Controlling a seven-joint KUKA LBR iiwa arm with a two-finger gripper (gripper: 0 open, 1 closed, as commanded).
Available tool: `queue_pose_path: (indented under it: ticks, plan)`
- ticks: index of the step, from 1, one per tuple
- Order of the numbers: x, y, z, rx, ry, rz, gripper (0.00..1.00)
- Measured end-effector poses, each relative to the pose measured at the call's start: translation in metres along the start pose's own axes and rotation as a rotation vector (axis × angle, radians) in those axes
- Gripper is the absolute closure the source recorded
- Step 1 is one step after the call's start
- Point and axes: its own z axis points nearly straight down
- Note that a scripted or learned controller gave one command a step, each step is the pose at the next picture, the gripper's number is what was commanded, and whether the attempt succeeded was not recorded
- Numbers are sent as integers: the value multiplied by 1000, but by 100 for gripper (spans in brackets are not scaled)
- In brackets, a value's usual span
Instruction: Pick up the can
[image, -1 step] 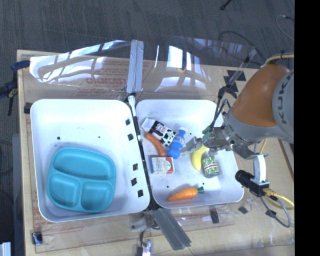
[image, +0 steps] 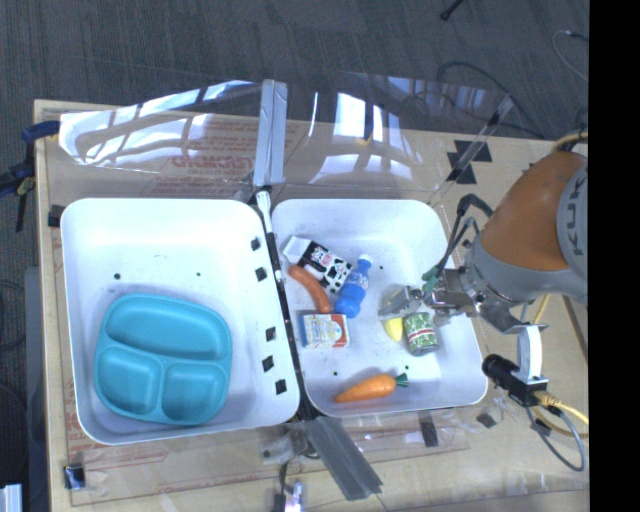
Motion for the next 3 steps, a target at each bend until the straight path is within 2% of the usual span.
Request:
queue_pose_path:
  ticks: [1, 2, 3]
  plan:
    - [7, 43, 102, -14, -3, -169, 0]
    - [1, -9, 100, -6, -1, -325, 0]
    - [83, -14, 105, -13, -20, -450, 0]
